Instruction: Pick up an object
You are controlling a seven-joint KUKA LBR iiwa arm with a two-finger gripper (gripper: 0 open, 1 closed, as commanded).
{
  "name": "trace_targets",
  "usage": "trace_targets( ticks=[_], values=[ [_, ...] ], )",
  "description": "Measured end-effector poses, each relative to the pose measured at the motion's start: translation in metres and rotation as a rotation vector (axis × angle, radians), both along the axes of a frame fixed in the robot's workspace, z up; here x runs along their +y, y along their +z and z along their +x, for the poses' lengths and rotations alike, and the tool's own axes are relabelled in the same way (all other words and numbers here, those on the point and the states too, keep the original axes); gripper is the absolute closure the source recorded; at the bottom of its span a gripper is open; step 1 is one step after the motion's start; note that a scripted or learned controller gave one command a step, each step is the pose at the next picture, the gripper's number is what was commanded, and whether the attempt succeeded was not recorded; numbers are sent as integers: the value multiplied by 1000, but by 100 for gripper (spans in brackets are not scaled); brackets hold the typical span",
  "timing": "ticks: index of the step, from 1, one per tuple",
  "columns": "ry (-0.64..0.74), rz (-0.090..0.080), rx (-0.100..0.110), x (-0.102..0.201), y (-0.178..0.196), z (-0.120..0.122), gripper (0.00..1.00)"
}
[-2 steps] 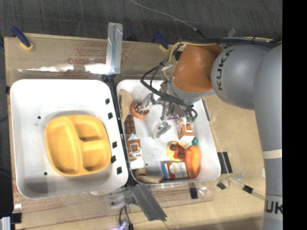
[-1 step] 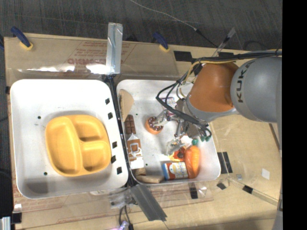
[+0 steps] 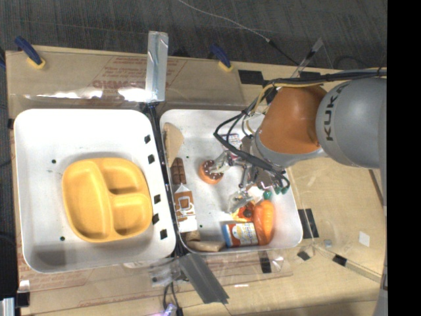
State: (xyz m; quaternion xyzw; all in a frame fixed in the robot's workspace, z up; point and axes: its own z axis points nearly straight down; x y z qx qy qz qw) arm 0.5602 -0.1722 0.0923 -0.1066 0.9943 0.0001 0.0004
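My gripper [image 3: 242, 188] hangs low over the right bin [image 3: 197, 127], below the orange wrist band. Its tip sits just above an orange carrot-like toy [image 3: 264, 218] and close to a small bottle with an orange label [image 3: 239, 234]. A brown and pink donut [image 3: 211, 171] lies just left of the gripper. Cables and the wrist hide the fingers. Nothing shows clearly held between them.
A yellow divided tray [image 3: 105, 197] fills the middle of the left bin [image 3: 33, 137]. Along the right bin's left wall lie a brown cone [image 3: 172, 139], a chocolate bar [image 3: 178, 171], a small carton [image 3: 184, 209] and a brown piece [image 3: 200, 245].
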Motion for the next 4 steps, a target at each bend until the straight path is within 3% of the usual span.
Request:
trace_targets(
  ticks=[1, 2, 3, 4],
  values=[
    [-179, 1, 0, 31, 0, 9, 0],
    [-218, 0, 2, 54, -1, -7, 0],
    [-97, 0, 0, -11, 0, -61, 0],
    [-90, 0, -10, -8, 12, -57, 100]
  ],
)
